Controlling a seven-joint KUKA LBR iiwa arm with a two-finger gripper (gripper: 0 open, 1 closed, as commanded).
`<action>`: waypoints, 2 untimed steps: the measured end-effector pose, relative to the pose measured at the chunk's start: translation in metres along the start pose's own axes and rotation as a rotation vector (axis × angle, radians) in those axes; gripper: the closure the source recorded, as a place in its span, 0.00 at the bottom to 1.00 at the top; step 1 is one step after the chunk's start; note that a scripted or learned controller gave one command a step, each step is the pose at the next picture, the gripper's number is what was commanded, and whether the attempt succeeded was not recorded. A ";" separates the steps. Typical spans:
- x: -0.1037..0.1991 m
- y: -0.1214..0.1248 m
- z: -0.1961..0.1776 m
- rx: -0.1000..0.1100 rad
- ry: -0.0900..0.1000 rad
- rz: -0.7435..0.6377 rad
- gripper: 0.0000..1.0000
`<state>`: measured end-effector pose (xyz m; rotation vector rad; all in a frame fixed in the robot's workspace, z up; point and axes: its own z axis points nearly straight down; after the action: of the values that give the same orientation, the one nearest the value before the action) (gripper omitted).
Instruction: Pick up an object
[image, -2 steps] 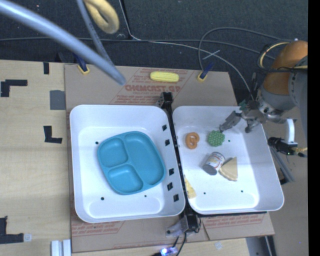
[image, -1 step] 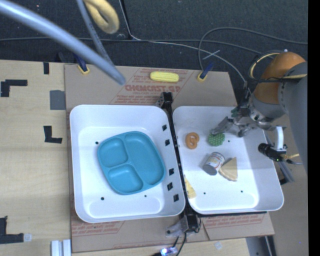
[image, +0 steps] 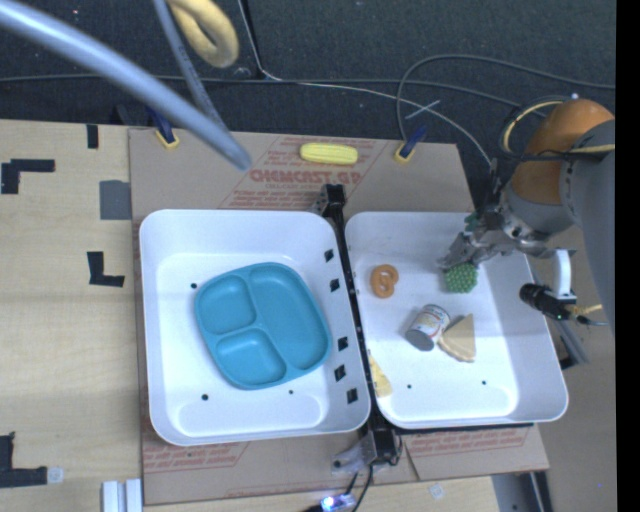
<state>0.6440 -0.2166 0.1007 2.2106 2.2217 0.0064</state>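
- Four objects are seen in the right bin (image: 520, 395); gripper (image: 468, 255) is poised over the green object (image: 460, 277).
- Finger state cannot be told.
- Grasp step judged in hand; closure and lift are needed next.

A robotics lab, by the look of it. Two white bins (image: 160, 330) sit clamped side by side on a cardboard sheet (image: 290, 175) over a pale wooden tabletop (image: 60, 300). Loose cables (image: 440, 75) trail behind the bins, beside the grey arm (image: 590, 200) with its orange band.
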 end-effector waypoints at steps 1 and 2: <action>0.002 0.000 -0.064 0.002 0.001 0.004 1.00; 0.002 0.001 -0.118 0.003 0.001 0.004 1.00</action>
<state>0.6445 -0.2146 0.2184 2.2164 2.2198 0.0036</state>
